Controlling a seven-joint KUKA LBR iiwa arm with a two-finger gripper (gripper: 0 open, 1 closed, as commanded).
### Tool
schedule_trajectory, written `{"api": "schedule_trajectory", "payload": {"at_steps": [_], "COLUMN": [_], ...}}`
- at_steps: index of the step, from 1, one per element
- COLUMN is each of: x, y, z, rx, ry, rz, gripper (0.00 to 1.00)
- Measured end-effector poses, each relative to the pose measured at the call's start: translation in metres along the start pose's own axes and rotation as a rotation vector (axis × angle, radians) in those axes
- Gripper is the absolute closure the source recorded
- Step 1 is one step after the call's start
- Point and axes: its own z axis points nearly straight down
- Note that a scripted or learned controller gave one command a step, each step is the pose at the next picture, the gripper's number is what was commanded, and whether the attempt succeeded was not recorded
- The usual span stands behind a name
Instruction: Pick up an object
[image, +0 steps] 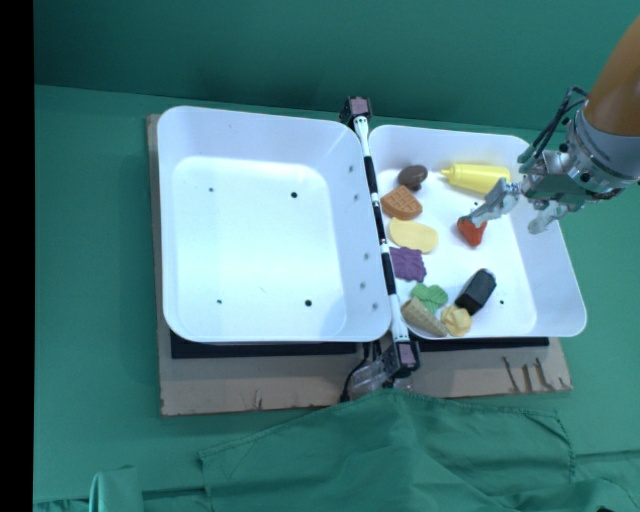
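The right bin (545, 290) holds several toy foods. Among them are a yellow bottle (478, 177), a small red piece (470, 232) and a black block (476, 291). My gripper (516, 214) hovers over the bin's upper right part, just right of the red piece, and is open. Its left finger (492, 208) points down-left and its tip meets the top of the red piece. The right finger (541, 221) stands well apart, with nothing between the two.
Near the divider lie a brown lump (412, 177), an orange piece (401, 204), a pale yellow slice (413, 236) and a purple piece (407, 264). A green piece (431, 296), a tan wedge (422, 318) and a yellow lump (457, 320) sit at the front. The left bin (200, 130) adjoins.
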Motion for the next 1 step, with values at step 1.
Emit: {"api": "schedule_trajectory", "payload": {"at_steps": [1], "x": [-0.0459], "y": [0.0266], "z": [0.0943], "rx": [0.008], "ry": [0.0], "rz": [0.003], "gripper": [0.0]}}
